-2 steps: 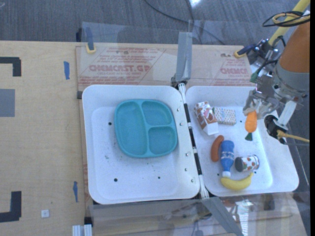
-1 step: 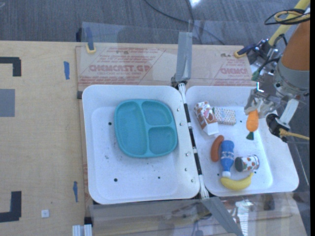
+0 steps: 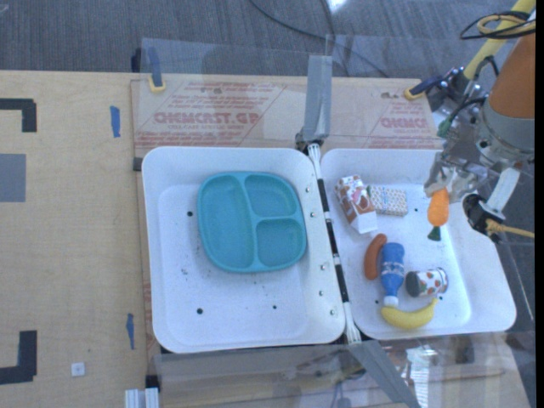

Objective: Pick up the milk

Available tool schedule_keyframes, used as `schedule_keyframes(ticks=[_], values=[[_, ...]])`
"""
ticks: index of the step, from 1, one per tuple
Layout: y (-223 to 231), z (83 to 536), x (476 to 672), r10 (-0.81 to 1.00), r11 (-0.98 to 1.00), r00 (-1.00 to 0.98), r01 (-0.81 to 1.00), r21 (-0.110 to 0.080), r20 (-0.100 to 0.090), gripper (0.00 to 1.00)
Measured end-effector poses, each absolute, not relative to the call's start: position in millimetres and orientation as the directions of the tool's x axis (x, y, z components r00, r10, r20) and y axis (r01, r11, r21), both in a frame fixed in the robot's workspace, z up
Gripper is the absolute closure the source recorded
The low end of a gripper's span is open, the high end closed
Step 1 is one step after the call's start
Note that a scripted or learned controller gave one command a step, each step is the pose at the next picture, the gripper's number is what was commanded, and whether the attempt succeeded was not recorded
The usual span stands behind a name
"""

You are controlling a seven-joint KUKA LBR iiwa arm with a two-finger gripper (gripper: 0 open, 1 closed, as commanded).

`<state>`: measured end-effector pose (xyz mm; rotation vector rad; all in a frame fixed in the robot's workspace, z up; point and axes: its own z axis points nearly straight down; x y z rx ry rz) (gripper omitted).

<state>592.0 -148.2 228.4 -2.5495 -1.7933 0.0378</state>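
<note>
One arm is doing the work here, reaching in from the right and hanging its gripper [image 3: 459, 181] over the far right part of the right bin [image 3: 493, 308]. A carrot [image 3: 438, 211] is sitting right under the gripper, orange with a green tip pointing to the near side. Whether it is pinched or merely lying beneath cannot be told, and the gripper's opening cannot be judged from this slant.

The milk [image 3: 355, 202], a small carton with a red-patterned top and white body, is lying on its side in the far left part of the same bin, just beside the rim shared with the left bin [image 3: 161, 228]. Its long axis is running from far-left to near-right. A cracker packet [image 3: 388, 200] is touching or nearly touching its right side.

From the gripper, the milk is lying to the left and slightly nearer, with the cracker packet between them. The coming move is probably calling for a leftward shift and a grip across the carton's short width.
</note>
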Motion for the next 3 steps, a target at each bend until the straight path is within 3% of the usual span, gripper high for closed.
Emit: schedule_keyframes(ticks=[1,3], values=[[-145.9,196.8,635.6,0.919,-0.393,0.393,0.919,-0.005,-0.002,1.0],[-144.4,212.3,636.3,0.923,-0.385,0.385,0.923,-0.013,-0.005,1.0]])
